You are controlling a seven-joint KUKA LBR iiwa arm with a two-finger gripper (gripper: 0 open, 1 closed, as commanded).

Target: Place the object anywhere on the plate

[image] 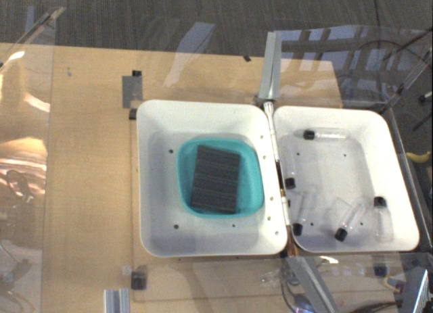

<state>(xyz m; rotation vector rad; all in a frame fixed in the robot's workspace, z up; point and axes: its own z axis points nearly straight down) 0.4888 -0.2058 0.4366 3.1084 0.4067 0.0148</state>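
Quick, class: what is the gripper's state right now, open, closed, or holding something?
Gripper: cannot be told.
The dark ridged block lies flat on the teal plate, with nothing gripping it.

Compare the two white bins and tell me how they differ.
The left bin holds a teal plate with a dark ridged block lying on it; the right bin holds several clear tubes with black caps, scattered loose. The left bin's load sits centred as one stack; the right bin's tubes lie at different angles. Both bins are shallow, white and round-cornered, side by side.
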